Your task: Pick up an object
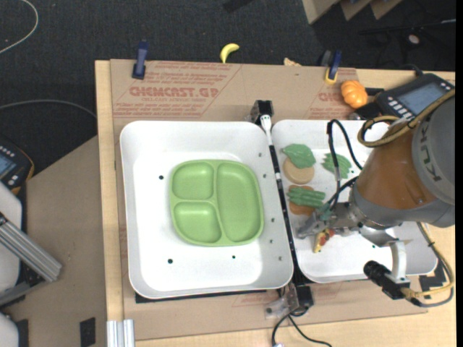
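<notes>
Cardboard-topped table [181, 92], two shallow white bins | left bin [145, 194] holds green three-compartment plastic plate [217, 202] | gripper [323, 226] low in right bin [347, 266] over small jumbled toy foods [304, 194] | finger state: cannot tell | risk: crowded pieces, grasp slips or catches two.

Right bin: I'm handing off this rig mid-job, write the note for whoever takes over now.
End effector: down in the right bin, among small items near its left side; open or shut can't be told.
Things: toy foods clustered in the right bin's left half. Green plate sits in the left bin.
Done: arm lowered to the pile.
Left: no item seen held, so a grasp and a lift are still needed.
</notes>
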You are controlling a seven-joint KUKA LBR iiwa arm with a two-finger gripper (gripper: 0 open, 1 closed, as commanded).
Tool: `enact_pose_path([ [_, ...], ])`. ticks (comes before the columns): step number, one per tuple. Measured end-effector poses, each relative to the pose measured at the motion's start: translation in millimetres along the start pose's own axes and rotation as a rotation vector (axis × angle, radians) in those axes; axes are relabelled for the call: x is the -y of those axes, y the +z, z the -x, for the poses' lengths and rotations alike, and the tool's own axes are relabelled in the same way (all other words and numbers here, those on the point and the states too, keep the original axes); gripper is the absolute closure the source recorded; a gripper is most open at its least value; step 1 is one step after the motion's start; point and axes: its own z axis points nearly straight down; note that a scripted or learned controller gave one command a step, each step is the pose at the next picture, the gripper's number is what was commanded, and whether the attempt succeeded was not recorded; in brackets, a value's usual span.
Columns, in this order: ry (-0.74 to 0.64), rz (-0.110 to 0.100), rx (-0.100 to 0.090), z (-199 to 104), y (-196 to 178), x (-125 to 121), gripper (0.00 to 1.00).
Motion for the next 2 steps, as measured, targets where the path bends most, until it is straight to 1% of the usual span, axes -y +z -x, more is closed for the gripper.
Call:
enact_pose_path([
  [1,0.003,0.008,0.004,3,-16,-2,1.00],
  [2,-0.009,0.014,0.000,-81,-111,4,1.00],
])
